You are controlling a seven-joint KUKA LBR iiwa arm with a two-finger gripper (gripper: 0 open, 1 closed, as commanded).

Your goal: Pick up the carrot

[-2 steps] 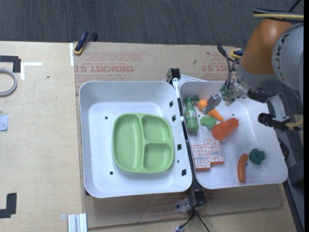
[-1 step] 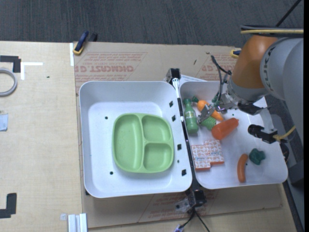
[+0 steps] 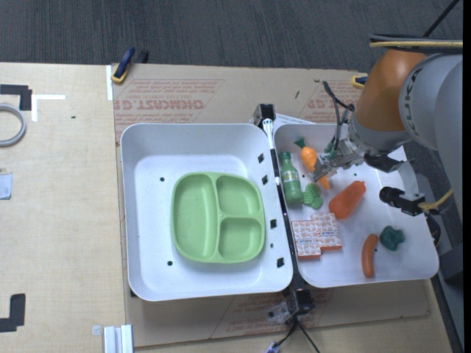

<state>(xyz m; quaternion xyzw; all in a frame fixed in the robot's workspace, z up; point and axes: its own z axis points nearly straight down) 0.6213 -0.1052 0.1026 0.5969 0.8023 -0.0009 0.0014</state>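
Observation:
A small orange carrot (image 3: 307,157) with a green top lies near the back left of the right bin (image 3: 412,271). My gripper (image 3: 322,172) hangs just to the right of it and slightly nearer the front, very close to or touching it. A small orange bit (image 3: 324,184) shows right under the gripper tip. I cannot see anything held.
In the right bin a green bottle (image 3: 290,178) lies along the left wall, with a green leafy piece (image 3: 314,196) beside it. There are also a larger orange-red vegetable (image 3: 347,198), a cracker box (image 3: 316,238), a slim orange piece (image 3: 368,256) and a broccoli (image 3: 392,238). The left bin (image 3: 140,219) holds a green divided plate (image 3: 218,218).

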